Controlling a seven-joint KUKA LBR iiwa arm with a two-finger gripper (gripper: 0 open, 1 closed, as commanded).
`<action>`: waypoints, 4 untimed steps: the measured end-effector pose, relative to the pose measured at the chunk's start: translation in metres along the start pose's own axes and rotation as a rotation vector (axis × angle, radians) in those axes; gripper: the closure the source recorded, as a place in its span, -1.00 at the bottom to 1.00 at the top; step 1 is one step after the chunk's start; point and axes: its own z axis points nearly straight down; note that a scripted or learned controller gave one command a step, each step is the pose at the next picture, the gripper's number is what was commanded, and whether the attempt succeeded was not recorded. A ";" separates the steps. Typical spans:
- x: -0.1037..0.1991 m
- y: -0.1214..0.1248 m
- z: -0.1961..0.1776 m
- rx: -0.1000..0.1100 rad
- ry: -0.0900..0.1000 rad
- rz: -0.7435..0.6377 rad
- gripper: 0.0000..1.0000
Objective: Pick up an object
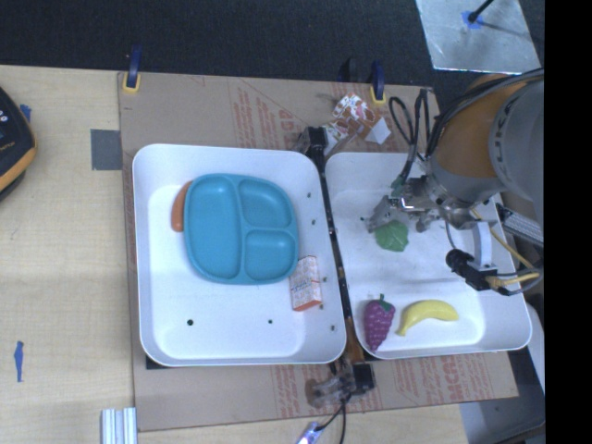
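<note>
Camera view is showing the fingers [393,213] hanging low in the right bin [499,336], their spread impossible to tell, with a green object [392,237] lying just below them, so closing squarely on it is probably coming next.

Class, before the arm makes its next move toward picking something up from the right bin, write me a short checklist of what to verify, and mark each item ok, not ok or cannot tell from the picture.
1. Gripper is over the right bin: ok.
2. A target lies close: the green object sits just below the gripper: ok.
3. Green object is between the fingers: cannot tell.
4. Target has room around it: the purple grapes and yellow banana lie apart, near the front wall: ok.
5. Cables by the wrist stay off the target: cannot tell.
</note>
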 end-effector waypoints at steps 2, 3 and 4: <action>-0.001 0.000 -0.010 0.002 -0.002 -0.003 -1.00; -0.002 0.000 -0.021 0.004 -0.003 -0.004 1.00; -0.002 0.000 -0.021 0.004 -0.003 -0.005 -1.00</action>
